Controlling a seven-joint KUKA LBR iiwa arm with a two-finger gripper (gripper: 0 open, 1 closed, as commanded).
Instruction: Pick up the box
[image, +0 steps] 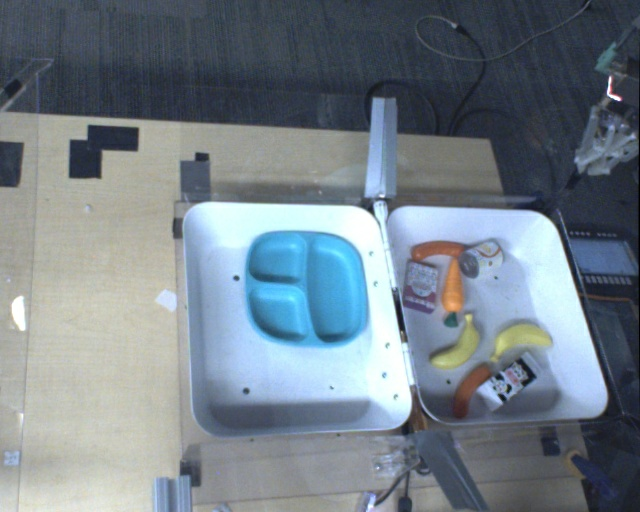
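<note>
Pale wooden bench (90, 300) on dark carpet floor (250, 50).

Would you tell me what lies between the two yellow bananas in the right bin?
In the camera view, only bare white bin floor separates the left banana from the right banana.

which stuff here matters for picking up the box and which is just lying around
For the job: purple box, black-and-white box.

Just lying about: blue divided tray, carrot, two bananas, sausages, small can.
</note>
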